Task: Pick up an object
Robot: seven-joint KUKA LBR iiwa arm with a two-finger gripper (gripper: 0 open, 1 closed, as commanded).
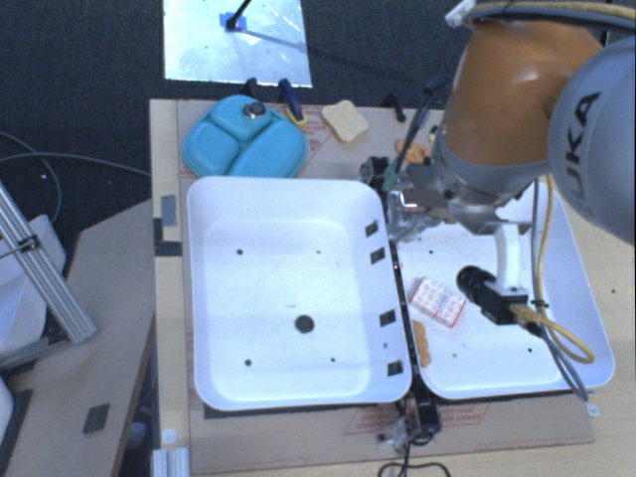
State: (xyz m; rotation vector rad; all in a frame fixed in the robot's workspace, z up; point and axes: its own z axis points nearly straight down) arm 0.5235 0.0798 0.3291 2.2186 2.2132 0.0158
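- Grey and orange arm [517, 97] reaches in from 3 o'clock, its wrist bent down over the far end of the right bin.
- White left bin [258, 266], shallow, sits at centre.
- White right bin [497, 356] lies edge to edge with it at 3 o'clock, partly covered by the arm.
- Blue tray [245, 139], moulded into compartments, rests on the bench at 12 o'clock from the left bin, outside both bins.
- Gripper [405, 215] hangs under the wrist, over the right bin's far left corner, just beside the shared rim. The wrist hides too much to tell whether it is open or closed, and nothing can be seen held in it.
- Tan sponge [345, 120] lies on the bench just beside the tray, at its 3 o'clock.
- Pink and white checked block [438, 301] lies flat in the right bin near its left wall. It looks the likeliest pick: it is at 5 o'clock from the gripper, near but apart. Its long axis runs 10 to 4 o'clock, so a grasp would probably close across it, along 1 to 7.
- Orange-tan stick [421, 343] lies against that same wall, at 6 o'clock from the gripper, past the block, pointing 12 to 6.
- Dark disc [304, 323] lies on the left bin's floor, between 7 and 8 o'clock from the gripper, well apart, across the rim.
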